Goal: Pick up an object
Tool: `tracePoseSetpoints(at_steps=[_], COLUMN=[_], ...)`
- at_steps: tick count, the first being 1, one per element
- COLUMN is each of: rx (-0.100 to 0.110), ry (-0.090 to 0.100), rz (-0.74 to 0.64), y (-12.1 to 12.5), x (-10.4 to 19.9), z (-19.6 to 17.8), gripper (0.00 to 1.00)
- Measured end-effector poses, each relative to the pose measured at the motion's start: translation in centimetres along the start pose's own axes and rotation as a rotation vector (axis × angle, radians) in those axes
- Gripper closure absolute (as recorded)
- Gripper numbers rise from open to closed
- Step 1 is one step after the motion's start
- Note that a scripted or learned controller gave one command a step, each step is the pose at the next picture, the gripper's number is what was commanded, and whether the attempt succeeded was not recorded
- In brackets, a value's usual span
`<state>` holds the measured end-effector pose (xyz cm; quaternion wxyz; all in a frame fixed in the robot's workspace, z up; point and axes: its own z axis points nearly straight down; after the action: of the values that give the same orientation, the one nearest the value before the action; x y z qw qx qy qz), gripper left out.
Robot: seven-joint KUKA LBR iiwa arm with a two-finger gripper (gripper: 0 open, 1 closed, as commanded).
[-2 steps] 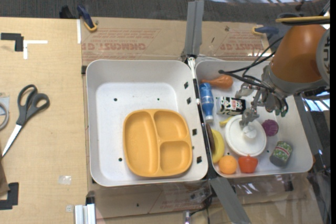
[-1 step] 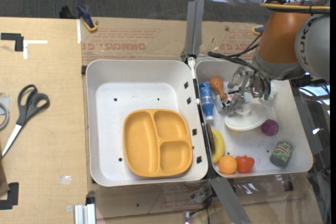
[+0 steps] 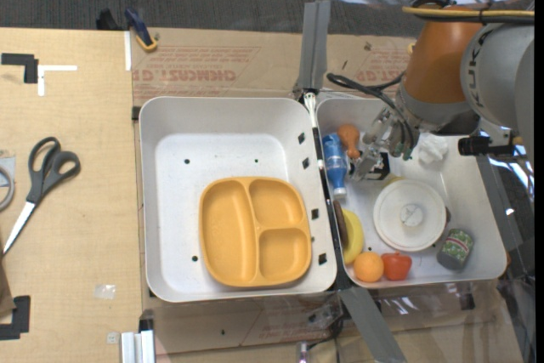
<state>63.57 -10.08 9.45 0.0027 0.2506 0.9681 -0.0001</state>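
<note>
1. Two white bins side by side on a bench [image 3: 68, 268]: left bin [image 3: 170, 132], right bin [image 3: 489, 255], meeting at a shared middle edge.
2. Left bin: one yellow divided plate [image 3: 255, 229], three compartments, set toward the near right corner; bare floor along the far edge and the left edge, ample room there.
3. Right bin: crowded along the middle edge and the near edge; some bare floor at the far right, partly hidden by the arm [image 3: 476, 55].
4. One blue bottle [image 3: 334, 161], lying along the middle edge of the right bin, cap end toward the near side.
5. One banana [image 3: 351, 235], yellow, along the same edge, just nearer than the bottle.
6. One orange [image 3: 368, 267] and one red fruit, tomato-like [image 3: 396, 266], touching, at the near edge.
7. One white round lid or bowl [image 3: 410, 215], mid-bin, near the near edge.
8. One small green-labelled can [image 3: 456, 248], tilted, toward the near right corner.
9. One orange item [image 3: 348, 137], carrot-like, near the far edge beside the bottle; partly hidden.
10. One white crumpled item [image 3: 431, 150] under the wrist; identity unclear.
11. Gripper [image 3: 374, 159]: low over the far half of the right bin, between the carrot-like item and the white lid; cannot tell finger spacing, nothing visibly held.
12. Bench left of the bins: one pair of scissors [image 3: 42, 174], black handles.
</note>
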Motion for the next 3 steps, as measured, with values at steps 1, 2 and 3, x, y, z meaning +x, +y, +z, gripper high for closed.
tracePoseSetpoints(at_steps=[1,2,3], rx=[0.001,0.001,0.0], ry=[0.003,0.001,-0.004], rz=[0.155,0.302,0.299], y=[-1.2,-1.0,-0.9], x=[2.7,1.4,1.3], z=[0.2,0.1,-1.0], gripper=[0.0,0.0,1.0])
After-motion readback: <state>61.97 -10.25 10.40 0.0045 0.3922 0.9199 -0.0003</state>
